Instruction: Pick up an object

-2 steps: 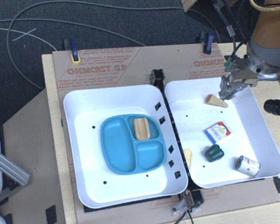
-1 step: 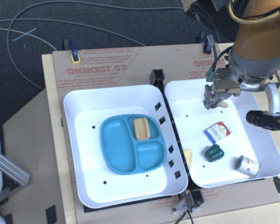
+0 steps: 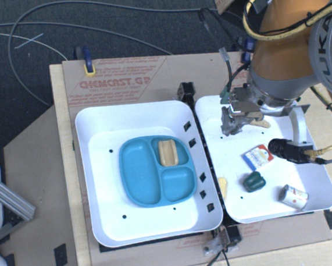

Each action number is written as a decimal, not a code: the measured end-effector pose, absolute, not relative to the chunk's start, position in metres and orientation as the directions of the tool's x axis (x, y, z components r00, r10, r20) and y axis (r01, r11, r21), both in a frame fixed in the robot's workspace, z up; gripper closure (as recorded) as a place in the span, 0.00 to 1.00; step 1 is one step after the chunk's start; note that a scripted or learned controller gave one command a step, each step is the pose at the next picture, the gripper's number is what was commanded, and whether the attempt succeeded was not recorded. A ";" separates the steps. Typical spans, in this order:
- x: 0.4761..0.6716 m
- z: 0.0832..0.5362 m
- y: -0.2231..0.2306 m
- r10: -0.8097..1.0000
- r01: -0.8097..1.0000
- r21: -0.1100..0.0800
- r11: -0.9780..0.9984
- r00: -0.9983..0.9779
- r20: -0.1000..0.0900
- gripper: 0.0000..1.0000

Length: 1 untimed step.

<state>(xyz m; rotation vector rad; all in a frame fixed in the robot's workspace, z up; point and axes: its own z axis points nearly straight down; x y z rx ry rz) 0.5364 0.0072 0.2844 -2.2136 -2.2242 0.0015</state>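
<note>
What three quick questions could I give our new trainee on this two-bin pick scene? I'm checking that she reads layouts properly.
1. True or false: the blue divided tray lies in the right bin.
2. Which object sits in one of the tray's compartments?
A. small green object
B. tan wooden block
C. white cylinder
3. Fill in: the gripper hangs over the ____ bin.

Key:
1. False; it lies in the left bin.
2. B; the tan wooden block is in the upper right compartment, while the small green object and the white cylinder lie in the right bin.
3. right
</note>
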 end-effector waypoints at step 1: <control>0.525 0.279 0.061 1.000 1.000 -0.003 0.005 -0.005 0.002 1.00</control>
